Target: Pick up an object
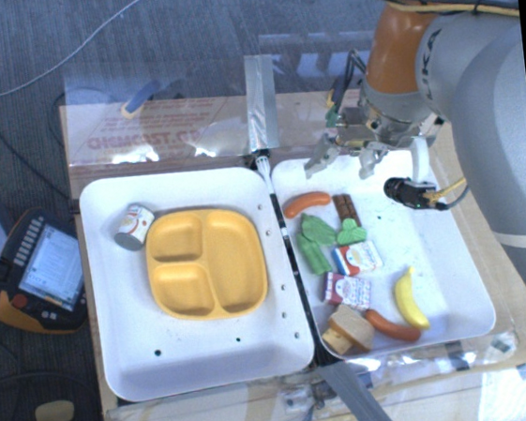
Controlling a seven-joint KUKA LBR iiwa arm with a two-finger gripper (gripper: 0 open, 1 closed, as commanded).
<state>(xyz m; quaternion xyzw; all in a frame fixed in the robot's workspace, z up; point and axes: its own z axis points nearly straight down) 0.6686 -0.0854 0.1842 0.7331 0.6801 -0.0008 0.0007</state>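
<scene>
My gripper [341,167] hangs over the far edge of the right bin [458,267], open, with nothing between its fingers. Just below it in the bin lie an orange sausage [306,203] and a brown chocolate bar [343,209]. Further toward the front are a green toy vegetable [317,242], two small cartons [356,259] [347,291], a banana [407,300], a second sausage [392,325] and a tan bread-like piece [347,331].
The left bin [113,297] holds a yellow divided plate [205,261] and a small tin can [134,226] at its far left. A black hose fitting [410,191] hangs beside the wrist. A teach pendant [34,269] lies left of the bench.
</scene>
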